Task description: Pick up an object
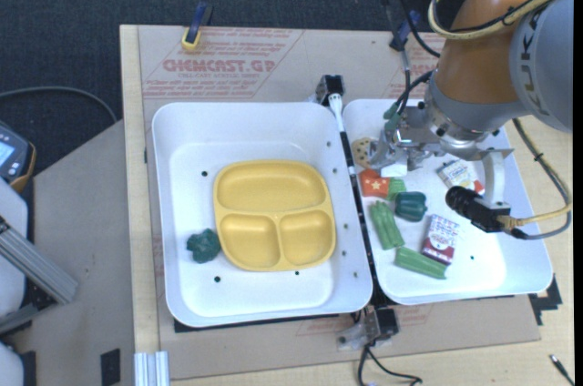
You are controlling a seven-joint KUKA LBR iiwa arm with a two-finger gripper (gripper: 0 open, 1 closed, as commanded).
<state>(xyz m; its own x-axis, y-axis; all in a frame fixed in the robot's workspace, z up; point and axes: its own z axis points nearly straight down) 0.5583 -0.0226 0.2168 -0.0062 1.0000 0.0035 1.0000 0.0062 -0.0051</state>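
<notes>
My gripper (pixel 404 147) hangs low over the far left part of the right bin (pixel 519 270), below the orange wrist band. Just left of it lies a brown cookie (pixel 363 150). In front of it sit a red toy piece (pixel 374 185) and a dark green pepper (pixel 410 205). Two green stick-shaped vegetables (pixel 386 226) (pixel 420 262) lie further forward. A red and white packet (pixel 441 238) rests to their right, and a white packet (pixel 455 172) lies under the arm. I see nothing held in the gripper.
The left bin (pixel 173 193) holds a yellow divided plate (pixel 273 214) and a small green broccoli piece (pixel 203 245). A black cable connector (pixel 469 207) hangs from the arm over the right bin. A clamp (pixel 194 31) sits at the bench's far edge.
</notes>
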